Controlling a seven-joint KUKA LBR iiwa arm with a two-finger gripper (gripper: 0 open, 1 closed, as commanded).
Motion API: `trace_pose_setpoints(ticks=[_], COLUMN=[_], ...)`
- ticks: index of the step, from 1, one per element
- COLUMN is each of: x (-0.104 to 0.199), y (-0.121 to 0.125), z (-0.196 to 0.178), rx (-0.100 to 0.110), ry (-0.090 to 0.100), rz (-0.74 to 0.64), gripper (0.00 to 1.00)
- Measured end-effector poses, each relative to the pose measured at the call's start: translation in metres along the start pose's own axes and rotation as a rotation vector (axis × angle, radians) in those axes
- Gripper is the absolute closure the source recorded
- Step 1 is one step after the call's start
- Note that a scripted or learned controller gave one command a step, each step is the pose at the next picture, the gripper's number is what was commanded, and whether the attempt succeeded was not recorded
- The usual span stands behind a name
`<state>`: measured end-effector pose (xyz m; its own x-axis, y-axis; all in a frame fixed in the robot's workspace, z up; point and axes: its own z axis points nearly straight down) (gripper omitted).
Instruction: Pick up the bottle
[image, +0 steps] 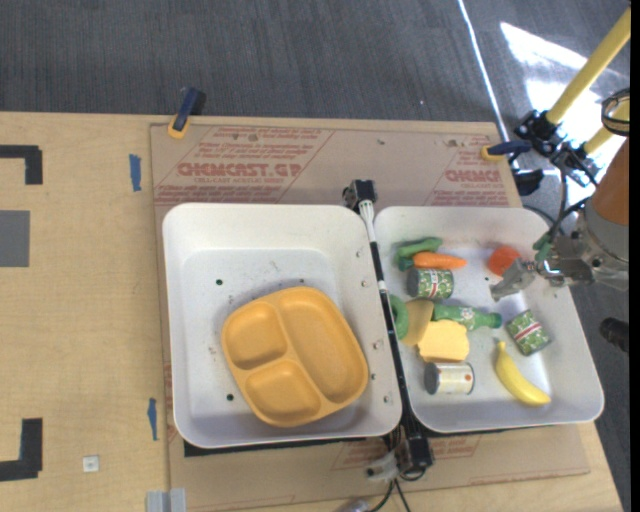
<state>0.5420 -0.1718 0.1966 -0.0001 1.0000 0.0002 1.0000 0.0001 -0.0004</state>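
The gripper (512, 280) hangs over the right bin's (580, 400) upper right part, coming in from the right edge; its metal fingers show as a pale blur, so how far apart they stand cannot be told, and nothing can be seen held between them. Just beside its tip, above and to the left, lies one red-orange piece (502, 258). Below it rests one small green-labelled can (527, 333), and below that one yellow banana (521, 380). The bottle (466, 317), one only, green with a yellow label, lies on its side near the bin's middle, well left of the gripper, touching the yellow cheese wedge (443, 343) beneath it. Further left: one carrot (439, 261), one green vegetable (416, 247) above it, a second green-labelled can (429, 284), and a green piece (402, 318) by the dividing wall. One silver can (450, 378) lies at the lower middle. That makes three cans in all. The left bin (190, 240) holds one yellow divided plate (293, 353) with three compartments
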Motion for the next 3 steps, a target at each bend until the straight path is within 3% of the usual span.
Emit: trace_pose_setpoints(ticks=[1,2,3], x=[0.076,0.076,0.076], y=[-0.002,-0.001,-0.002], z=[0.056,0.045,0.046], rx=[0.002,-0.001,-0.001], ry=[0.001,0.001,0.001], rz=[0.043,0.045,0.045], gripper=[0.00,1.00,0.00])
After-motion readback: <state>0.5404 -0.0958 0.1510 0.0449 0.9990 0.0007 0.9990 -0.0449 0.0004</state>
